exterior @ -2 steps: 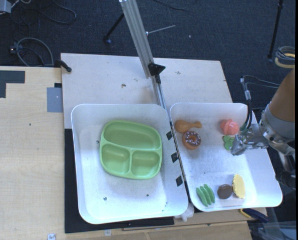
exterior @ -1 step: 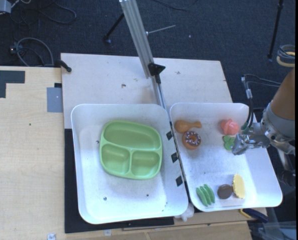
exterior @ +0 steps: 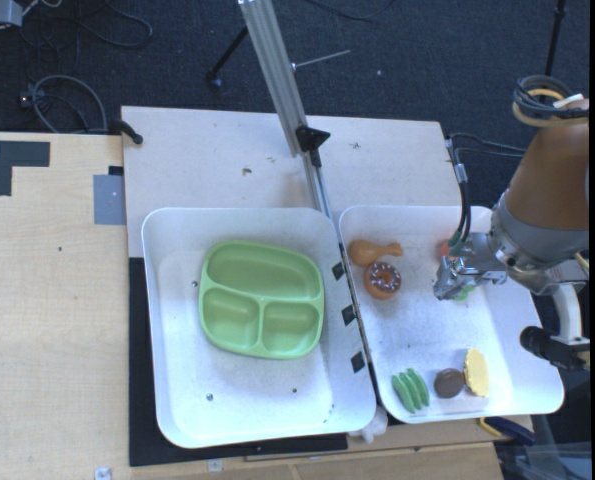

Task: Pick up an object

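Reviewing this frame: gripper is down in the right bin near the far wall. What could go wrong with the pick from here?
The gripper sits close to the right bin's far wall, with something red and green beside it, so it may graze the wall or close on nothing. The donut and chicken leg lie apart from it, so they are probably out of this grasp.

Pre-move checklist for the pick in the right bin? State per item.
1. Gripper over the right bin: ok, near its right wall.
2. Object between the fingers: cannot tell; something red and green sits at the gripper, too blurred to identify.
3. Targets in view: ok. Donut, orange drumstick-shaped toy, green bean pods, brown round piece, yellow piece.
4. Brown and yellow pieces apart: not ok, they touch.
5. Green divided plate away from the pick area: ok, in the left bin.
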Tool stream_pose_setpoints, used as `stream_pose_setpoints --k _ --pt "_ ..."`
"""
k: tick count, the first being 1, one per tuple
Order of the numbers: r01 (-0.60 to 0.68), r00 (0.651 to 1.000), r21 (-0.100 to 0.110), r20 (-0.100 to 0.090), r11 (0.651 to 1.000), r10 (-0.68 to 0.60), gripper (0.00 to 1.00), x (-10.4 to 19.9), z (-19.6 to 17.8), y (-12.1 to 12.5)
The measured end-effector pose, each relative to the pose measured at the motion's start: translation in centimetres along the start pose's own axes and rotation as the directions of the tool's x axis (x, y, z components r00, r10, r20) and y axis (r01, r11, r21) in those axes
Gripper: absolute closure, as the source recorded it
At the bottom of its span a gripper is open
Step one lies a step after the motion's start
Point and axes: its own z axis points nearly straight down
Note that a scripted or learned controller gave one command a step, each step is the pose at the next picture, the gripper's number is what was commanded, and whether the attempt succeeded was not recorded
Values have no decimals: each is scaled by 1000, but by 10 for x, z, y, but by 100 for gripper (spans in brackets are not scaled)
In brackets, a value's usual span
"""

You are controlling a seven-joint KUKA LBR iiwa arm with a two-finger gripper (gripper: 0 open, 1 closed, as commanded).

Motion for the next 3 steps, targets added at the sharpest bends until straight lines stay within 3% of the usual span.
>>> stream_pose_setpoints --k 2,3 --pt "-2 1000 3 2 1000 2 100 98 3 46" --pt "-2 1000 1 2 1000 2 100 146 -5 53"
